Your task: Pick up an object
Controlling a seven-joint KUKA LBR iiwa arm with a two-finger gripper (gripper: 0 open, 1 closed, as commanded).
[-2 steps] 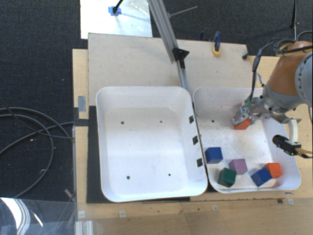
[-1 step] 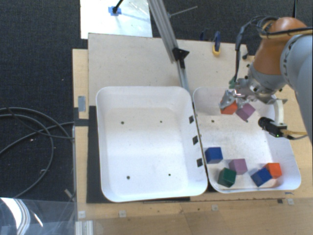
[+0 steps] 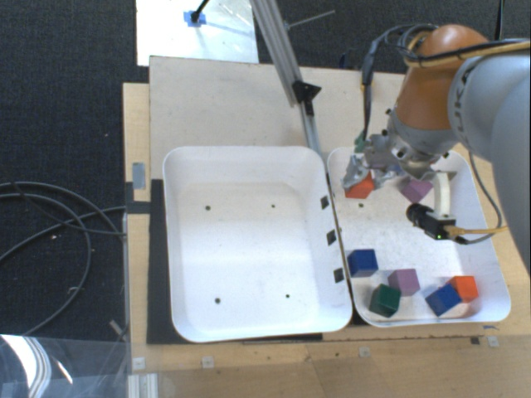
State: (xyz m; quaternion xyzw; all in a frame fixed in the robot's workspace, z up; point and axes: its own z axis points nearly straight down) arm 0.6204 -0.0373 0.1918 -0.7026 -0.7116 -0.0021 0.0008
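End effector (image 3: 362, 175) in the right bin (image 3: 489, 305), fingers apparently closed on the orange-red block (image 3: 359, 189) near the bin's far-left corner; a shallow edge grip risks slipping on lift.

One fixed camera above the bench (image 3: 232, 89), looking down aslant (both bins (image 3: 249, 247) framed), moderately near

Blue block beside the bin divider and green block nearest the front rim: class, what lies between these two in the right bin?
Nothing. In the camera view, bare white bin floor separates the blue block from the green block; the purple block sits off to the side.
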